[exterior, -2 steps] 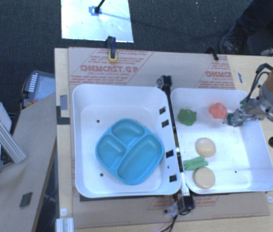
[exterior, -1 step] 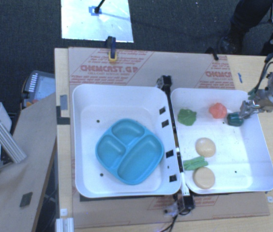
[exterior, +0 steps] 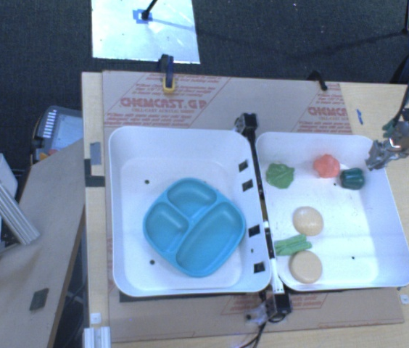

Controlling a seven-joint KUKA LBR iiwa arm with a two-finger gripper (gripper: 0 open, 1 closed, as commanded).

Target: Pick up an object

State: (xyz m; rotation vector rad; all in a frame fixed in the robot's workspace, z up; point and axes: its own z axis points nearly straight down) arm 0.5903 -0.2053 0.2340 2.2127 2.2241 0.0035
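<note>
The shallow white left bin [exterior: 128, 151] serves as landmark; inside it lies a blue plastic divided plate [exterior: 193, 225], tilted toward the bin's lower right; beyond the bin's far rim a yellow-and-black clamp [exterior: 167, 75] grips the brown printed cardboard sheet [exterior: 212, 96] spread beneath it; farther back sits a shiny square metal plate [exterior: 144, 19] on dark carpet; left of the bin stands a grey device with ribbed edge [exterior: 56, 133].
</note>
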